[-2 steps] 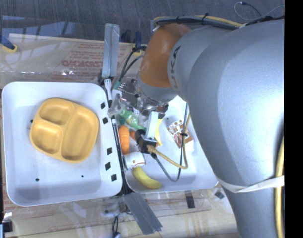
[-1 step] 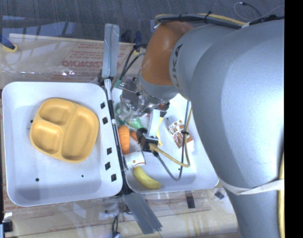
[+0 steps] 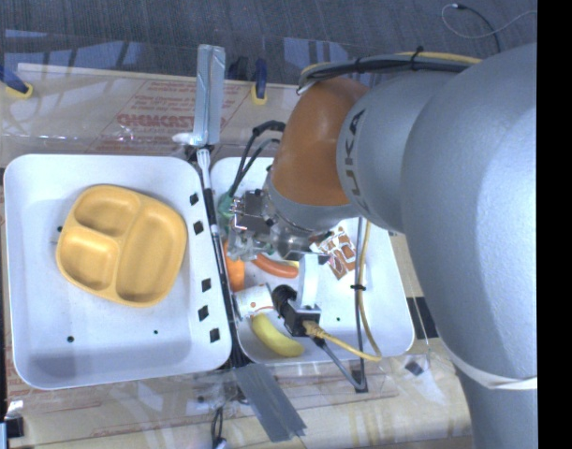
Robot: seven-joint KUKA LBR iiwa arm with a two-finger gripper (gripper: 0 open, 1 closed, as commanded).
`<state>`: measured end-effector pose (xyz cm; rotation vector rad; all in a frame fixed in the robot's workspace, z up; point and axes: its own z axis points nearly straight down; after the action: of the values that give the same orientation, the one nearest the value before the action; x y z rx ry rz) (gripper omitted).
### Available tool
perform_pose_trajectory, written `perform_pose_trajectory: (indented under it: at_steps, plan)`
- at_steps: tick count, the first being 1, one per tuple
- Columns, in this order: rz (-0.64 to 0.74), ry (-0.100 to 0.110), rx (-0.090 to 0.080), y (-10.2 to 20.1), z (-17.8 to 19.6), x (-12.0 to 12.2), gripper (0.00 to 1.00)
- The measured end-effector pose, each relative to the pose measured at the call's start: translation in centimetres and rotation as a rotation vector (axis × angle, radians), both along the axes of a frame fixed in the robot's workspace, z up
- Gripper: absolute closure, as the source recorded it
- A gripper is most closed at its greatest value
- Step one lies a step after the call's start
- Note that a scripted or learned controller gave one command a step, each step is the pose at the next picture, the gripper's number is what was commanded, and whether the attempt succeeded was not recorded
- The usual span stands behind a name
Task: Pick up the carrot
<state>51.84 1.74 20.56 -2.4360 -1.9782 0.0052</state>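
Start at your left: the left bin [image 3: 33, 279] carries a yellow divided plate [image 3: 122, 243], lying flat toward its upper half and well apart from the action.

Move across the divider to the right bin [image 3: 393, 330], where the arm [image 3: 435, 157] comes in from the right and covers most of the upper part. Its orange band [image 3: 309, 152] sits over the bin's top half, with the gripper [image 3: 257, 232] below it, pointing down near the bin's left wall.

You find the carrot [image 3: 276, 267] lying on the bin floor just beneath the gripper body, slanted, its orange length running left to right. A second small orange piece [image 3: 234, 272] sits just left of it, by the wall. Whether the gripper touches the carrot you cannot tell; the wrist hides that. A banana [image 3: 274, 337] lies nearer the front edge, below the carrot.
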Motion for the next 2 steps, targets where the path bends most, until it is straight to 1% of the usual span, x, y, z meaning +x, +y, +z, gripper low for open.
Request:
perform_pose_trajectory:
  at_steps: [1, 2]
  plan:
    - [0.043, -0.001, 0.000, -3.8, 0.0, 6.4, 1.00]
    - [0.230, 0.001, 0.000, 5.2, -1.5, 1.4, 1.00]
